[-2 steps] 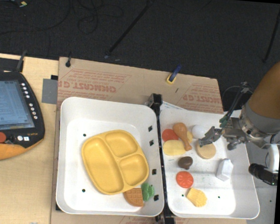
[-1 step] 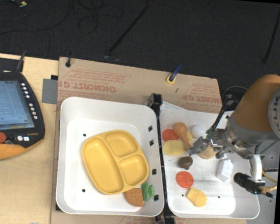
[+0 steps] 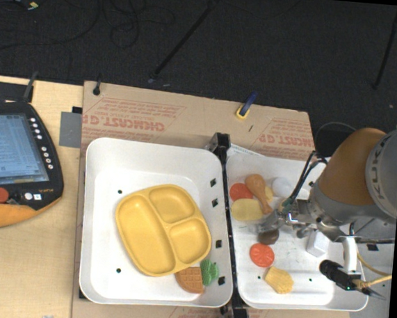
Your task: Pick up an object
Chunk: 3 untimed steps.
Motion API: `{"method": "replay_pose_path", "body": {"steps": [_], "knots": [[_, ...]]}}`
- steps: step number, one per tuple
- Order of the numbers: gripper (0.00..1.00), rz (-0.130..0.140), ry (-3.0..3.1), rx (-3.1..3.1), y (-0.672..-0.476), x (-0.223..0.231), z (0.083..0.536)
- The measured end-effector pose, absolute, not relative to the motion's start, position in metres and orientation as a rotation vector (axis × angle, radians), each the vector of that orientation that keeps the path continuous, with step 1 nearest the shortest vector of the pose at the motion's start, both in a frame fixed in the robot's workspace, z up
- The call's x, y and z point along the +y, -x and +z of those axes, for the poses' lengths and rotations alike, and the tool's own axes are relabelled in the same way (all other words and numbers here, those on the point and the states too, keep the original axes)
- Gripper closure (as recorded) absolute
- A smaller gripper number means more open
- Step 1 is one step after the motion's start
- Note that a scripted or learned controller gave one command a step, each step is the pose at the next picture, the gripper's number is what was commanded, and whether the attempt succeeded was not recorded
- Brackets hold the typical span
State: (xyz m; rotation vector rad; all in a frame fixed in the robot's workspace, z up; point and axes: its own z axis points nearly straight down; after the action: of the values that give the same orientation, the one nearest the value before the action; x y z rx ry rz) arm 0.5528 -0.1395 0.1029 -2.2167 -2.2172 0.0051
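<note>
While the arm (image 3: pixel 353 180) reaches in from the right over the right bin (image 3: pixel 311 293), its gripper (image 3: pixel 274 221) hangs low among a cluster of toy foods; whether it is open or closed, and whether it grips anything, cannot be told from above. Just under the gripper sits a small dark brown piece (image 3: pixel 269 235), rounded and dull. Touching or nearly touching it on the left lies a pale yellow lump (image 3: pixel 247 210), with a red round piece (image 3: pixel 241 192) and a tan drumstick shape (image 3: pixel 259 186) just behind. Nearer the front edge rest a red tomato slice (image 3: pixel 262 254) and a yellow wedge (image 3: pixel 279 281). In the left bin (image 3: pixel 105 181), a yellow divided plate (image 3: pixel 162 228) lies beside a brown cookie (image 3: pixel 189 280) and a green piece (image 3: pixel 208 272).
</note>
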Motion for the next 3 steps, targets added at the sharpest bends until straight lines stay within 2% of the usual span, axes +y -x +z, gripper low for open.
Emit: {"method": "replay_pose_path", "body": {"steps": [1, 2, 3], "knots": [[0.0, 0.003, 2.22, -2.216, -0.552, -0.138, 0.086], [1.0, 0.001, 2.229, -2.21, -0.553, -0.14, 0.098], [1.0, -0.001, 2.223, -2.221, -0.562, -0.14, 0.145]]}}
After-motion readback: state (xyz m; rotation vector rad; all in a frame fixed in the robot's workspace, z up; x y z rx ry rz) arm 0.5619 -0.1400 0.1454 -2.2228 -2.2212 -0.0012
